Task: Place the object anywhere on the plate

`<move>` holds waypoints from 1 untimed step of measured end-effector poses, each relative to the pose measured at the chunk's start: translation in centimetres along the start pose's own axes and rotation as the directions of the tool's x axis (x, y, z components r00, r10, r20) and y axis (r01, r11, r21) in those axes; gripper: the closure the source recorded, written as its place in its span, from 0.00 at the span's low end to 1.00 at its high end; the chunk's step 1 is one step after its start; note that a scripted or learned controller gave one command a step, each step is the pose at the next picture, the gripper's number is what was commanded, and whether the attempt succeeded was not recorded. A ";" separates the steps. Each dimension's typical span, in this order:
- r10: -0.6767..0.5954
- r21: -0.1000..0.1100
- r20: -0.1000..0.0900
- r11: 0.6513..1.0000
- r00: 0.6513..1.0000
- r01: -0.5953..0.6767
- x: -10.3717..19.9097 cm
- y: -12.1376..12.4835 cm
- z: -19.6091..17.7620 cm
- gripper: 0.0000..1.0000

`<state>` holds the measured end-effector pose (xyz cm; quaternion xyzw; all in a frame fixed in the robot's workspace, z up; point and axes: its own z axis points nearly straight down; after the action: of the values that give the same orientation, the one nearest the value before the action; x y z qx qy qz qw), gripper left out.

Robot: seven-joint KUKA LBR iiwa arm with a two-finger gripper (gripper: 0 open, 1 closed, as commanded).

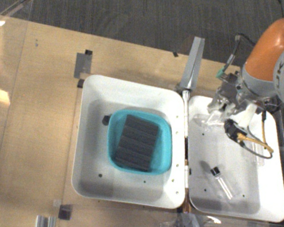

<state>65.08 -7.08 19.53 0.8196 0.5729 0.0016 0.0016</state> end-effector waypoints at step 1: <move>-0.102 0.003 -0.001 0.995 0.995 0.102 4.6 -5.1 1.1 1.00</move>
<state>61.86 -1.01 18.45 0.7894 0.6139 0.0010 0.0003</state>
